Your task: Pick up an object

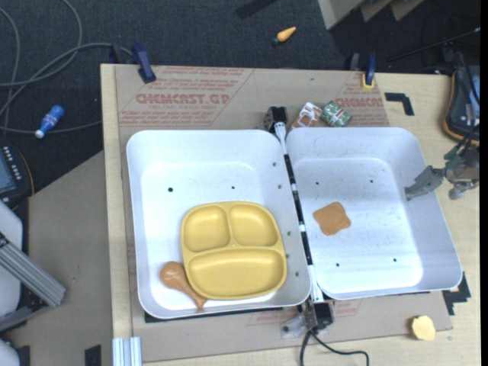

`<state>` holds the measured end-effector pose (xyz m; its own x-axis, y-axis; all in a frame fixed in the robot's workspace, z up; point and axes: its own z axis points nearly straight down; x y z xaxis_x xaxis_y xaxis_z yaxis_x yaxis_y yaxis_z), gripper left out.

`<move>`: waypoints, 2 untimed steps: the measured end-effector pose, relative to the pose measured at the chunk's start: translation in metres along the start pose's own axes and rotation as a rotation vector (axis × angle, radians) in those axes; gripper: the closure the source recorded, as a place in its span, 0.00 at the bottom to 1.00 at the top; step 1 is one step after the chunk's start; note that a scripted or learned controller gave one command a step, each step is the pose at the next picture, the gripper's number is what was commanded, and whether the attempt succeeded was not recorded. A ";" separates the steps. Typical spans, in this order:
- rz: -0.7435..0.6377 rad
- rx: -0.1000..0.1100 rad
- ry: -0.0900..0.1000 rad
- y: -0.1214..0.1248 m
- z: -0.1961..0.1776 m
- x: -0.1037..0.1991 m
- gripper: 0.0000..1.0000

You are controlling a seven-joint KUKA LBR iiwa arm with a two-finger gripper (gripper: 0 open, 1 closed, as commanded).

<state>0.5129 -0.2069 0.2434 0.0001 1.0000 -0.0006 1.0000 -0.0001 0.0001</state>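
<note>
Floor (pixel 191 14): dark carpet around the bench, crossed by grey cables at upper left; a small blue-and-white bottle (pixel 50 119) and a small orange scrap (pixel 286 33) lie on it.
Bench (pixel 229 94): brown board printed with red lettering, held by blue clamps (pixel 142 62) at its far edge.
Left bin (pixel 152 174): shallow, white, touching the right bin along a central seam.
Right bin (pixel 415 235): shallow, white, speckled floor.
Divided plate (pixel 231 248): yellow, three compartments, lying flat in the near half of the left bin.
Drumstick (pixel 180 280): orange-tan toy, lying in the left bin just beside the plate's near-left corner.
Flat brown piece (pixel 332 218): irregular tan-orange object, lying alone on the right bin's floor, toward its left side.
Wrappers (pixel 324 114): crumpled, green and white-red, on the board just behind the right bin.
Yellow lump (pixel 422 327): on the bench near the right bin's near-right corner.
Gripper (pixel 427 180): grey, at the right bin's right rim, well apart from the brown piece; finger spread cannot be told.
</note>
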 end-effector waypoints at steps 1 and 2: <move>-0.009 -0.006 0.000 0.087 0.035 0.059 0.00; -0.003 0.008 0.004 0.049 0.075 0.101 0.00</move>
<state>0.5621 -0.1057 0.1681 -0.0033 1.0000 0.0040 1.0000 0.0033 -0.0081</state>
